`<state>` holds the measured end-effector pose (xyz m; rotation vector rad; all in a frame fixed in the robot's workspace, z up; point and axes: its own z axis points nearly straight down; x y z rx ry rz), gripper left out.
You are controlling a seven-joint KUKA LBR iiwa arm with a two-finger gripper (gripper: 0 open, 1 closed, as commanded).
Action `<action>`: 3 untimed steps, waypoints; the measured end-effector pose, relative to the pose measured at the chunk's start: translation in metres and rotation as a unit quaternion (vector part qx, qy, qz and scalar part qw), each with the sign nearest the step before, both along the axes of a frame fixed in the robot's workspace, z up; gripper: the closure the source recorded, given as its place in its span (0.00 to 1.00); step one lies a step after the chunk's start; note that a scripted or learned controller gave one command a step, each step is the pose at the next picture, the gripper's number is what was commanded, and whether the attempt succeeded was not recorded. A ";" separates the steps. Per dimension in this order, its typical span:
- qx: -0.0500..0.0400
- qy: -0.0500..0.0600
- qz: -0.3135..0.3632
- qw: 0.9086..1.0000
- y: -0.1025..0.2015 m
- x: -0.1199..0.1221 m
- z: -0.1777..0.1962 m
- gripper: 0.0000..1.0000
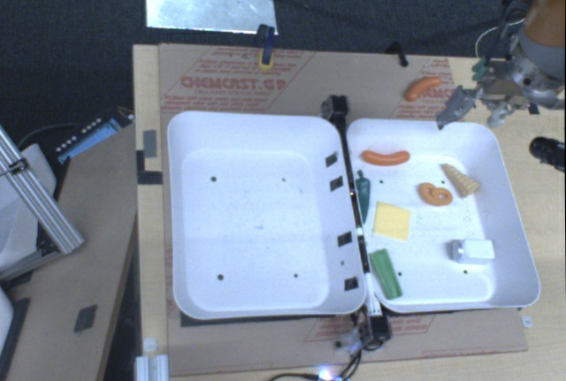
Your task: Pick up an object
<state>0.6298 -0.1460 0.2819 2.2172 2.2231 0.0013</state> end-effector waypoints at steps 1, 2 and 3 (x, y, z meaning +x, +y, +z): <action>0.000 -0.002 0.002 1.000 0.000 0.001 0.012 1.00; -0.001 -0.007 0.003 1.000 0.026 0.034 0.119 1.00; -0.001 0.000 -0.003 1.000 -0.043 0.038 0.086 1.00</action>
